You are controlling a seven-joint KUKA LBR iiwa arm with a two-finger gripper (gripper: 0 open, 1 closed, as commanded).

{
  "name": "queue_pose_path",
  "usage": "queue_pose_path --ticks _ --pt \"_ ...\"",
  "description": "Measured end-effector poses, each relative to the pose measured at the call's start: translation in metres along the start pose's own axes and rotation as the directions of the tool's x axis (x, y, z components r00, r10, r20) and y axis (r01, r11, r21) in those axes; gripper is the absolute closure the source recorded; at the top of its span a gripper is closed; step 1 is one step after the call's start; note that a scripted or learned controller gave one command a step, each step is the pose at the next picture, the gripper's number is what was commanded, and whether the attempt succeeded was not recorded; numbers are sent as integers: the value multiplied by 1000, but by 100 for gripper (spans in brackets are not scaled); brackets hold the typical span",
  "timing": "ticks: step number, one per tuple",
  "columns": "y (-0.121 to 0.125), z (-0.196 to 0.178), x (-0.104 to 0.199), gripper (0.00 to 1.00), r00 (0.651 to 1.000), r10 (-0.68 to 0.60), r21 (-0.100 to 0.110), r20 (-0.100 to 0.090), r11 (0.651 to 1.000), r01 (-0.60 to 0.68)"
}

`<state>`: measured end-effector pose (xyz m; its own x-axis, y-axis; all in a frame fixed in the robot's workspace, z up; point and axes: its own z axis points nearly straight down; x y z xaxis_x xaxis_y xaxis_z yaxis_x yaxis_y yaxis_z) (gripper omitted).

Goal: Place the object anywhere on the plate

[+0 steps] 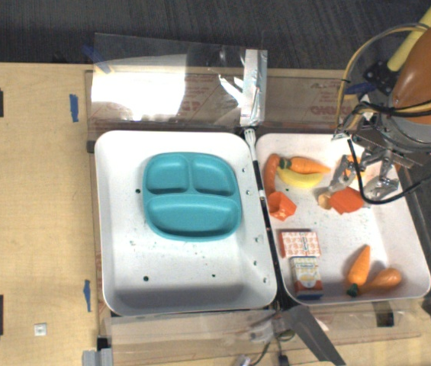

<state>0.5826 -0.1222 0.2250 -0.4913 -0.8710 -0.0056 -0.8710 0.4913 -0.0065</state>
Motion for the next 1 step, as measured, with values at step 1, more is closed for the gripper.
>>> queue_pose_path --ticks 1 --pt "38 20 -20 100 994 109 -5 -2 994 -109"
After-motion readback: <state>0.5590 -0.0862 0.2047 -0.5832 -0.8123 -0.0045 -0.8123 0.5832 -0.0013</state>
